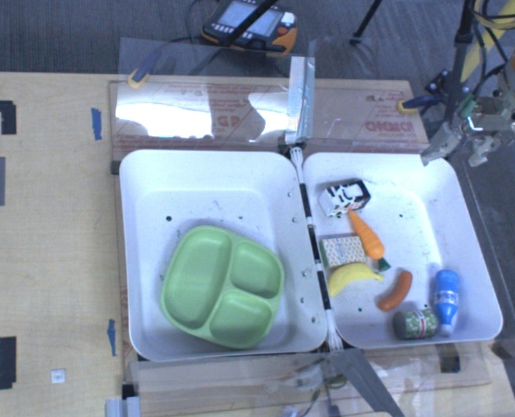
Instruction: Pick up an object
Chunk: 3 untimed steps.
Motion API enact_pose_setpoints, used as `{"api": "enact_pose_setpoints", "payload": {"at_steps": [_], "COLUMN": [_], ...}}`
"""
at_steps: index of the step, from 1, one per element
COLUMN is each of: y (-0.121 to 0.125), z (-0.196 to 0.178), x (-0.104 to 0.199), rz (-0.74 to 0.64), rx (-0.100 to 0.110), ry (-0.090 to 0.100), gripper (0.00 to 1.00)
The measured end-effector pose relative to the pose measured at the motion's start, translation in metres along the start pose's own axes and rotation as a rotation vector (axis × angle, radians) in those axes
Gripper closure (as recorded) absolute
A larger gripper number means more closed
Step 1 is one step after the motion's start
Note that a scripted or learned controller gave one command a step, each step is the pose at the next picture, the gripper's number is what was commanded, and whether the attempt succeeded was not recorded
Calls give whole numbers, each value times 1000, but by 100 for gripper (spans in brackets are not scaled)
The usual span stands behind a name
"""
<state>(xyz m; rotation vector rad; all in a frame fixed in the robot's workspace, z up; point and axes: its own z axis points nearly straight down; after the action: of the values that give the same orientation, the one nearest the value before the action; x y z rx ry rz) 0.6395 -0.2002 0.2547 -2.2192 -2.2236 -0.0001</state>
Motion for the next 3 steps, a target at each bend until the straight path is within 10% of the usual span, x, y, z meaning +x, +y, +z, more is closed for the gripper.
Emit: {"api": "enact_pose_setpoints", "payload": {"at_steps": [2,3], "y": [-50,-49], "z": [168,157], "x": [81,81], "rz": [-238,-235], "rx": [-6,-12], "ry": [-2,-2], "gripper": [0,100]}}
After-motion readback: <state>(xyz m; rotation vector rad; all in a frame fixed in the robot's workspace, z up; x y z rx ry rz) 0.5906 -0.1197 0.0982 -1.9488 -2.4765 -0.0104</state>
